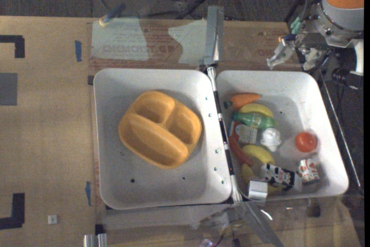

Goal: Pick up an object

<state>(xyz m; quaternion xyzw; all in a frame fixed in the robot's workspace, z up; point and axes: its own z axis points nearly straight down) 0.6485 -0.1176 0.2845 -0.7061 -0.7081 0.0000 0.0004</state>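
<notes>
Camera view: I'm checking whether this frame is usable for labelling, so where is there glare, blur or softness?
Camera view: soft overall; the small toys in the right bin blur together; glare whitens the clear sheet behind the left bin; the gripper is smeared; the orange tray reads clearly.
</notes>
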